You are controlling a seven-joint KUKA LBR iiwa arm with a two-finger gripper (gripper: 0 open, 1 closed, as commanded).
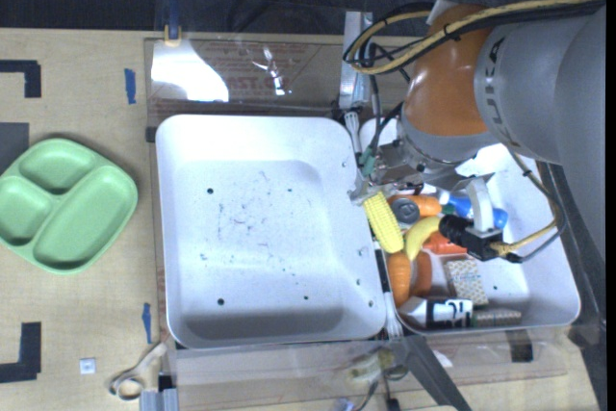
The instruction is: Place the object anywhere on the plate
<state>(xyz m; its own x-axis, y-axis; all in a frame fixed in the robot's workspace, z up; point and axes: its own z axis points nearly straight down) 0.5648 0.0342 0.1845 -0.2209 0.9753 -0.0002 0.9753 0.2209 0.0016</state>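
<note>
Robot arm (pixel 500 63) reaching over a cluttered bin, with a green plate (pixel 65 204) lying well apart on the bench.

The grey arm with its glossy orange band enters from three o'clock, its gripper (pixel 377 176) low at the left rim of the right bin (pixel 553 289); whether its grip is spread or pinched cannot be told. Just below the gripper, toward five o'clock, lies a bumpy yellow corn cob (pixel 383 219), touching a smooth banana (pixel 421 236) and a carrot (pixel 400 276). The left bin (pixel 260 207), shallow white plastic with rounded corners, offers broad open floor. The plate, matte green with three rounded compartments, sits at nine o'clock on the pale wooden bench (pixel 77 322).
</note>
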